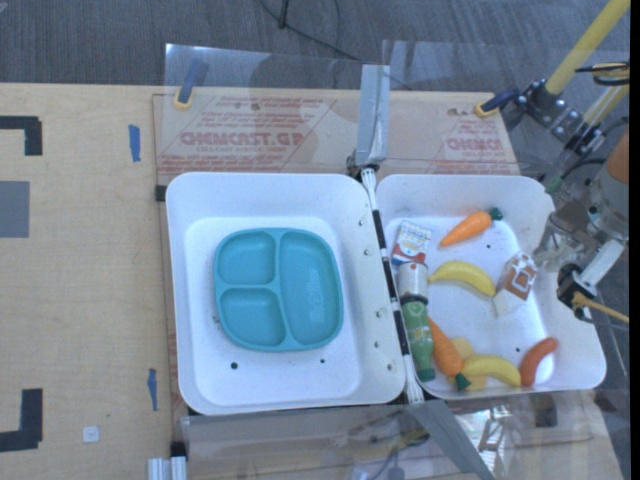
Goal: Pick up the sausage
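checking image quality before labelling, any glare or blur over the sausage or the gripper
Camera view: the sausage is sharp and evenly lit, with no glare; the gripper at the right edge is softer and cluttered; reflections sit on the clear sheet behind the bins.

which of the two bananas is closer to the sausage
The banana at the right bin's near edge, almost touching the sausage. The other banana lies mid-bin, below the carrot.

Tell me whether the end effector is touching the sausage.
Apart. The camera view shows the end effector at the right bin's right rim, with bare white floor between it and the sausage.
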